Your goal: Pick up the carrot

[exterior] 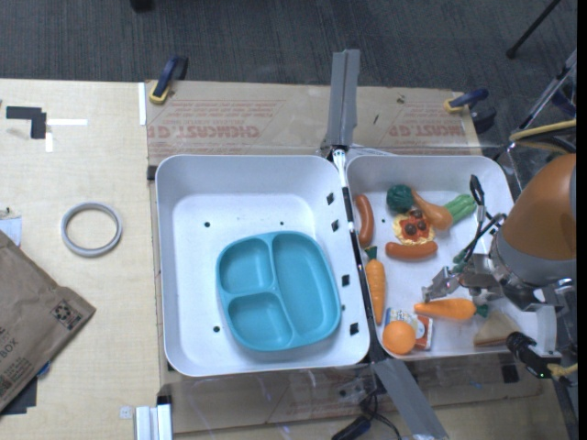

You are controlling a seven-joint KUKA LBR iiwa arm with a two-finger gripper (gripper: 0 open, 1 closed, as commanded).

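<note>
Orange and tapered, a plastic carrot (446, 309) lies flat in the right white bin (495, 174), near its front wall, beside an orange ball (398, 337). The metal two-finger gripper (443, 285) hangs just above the carrot's middle; whether it is spread or closed I cannot tell. A second orange carrot (375, 288) lies along the left wall. A good grasp needs a straight descent, straddling the carrot across its width.

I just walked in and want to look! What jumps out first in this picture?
The big turquoise three-part plastic plate sits alone in the left white bin. The right white bin is crowded with toy food, and the grey arm's gripper hovers just above an orange toy carrot there.
</note>
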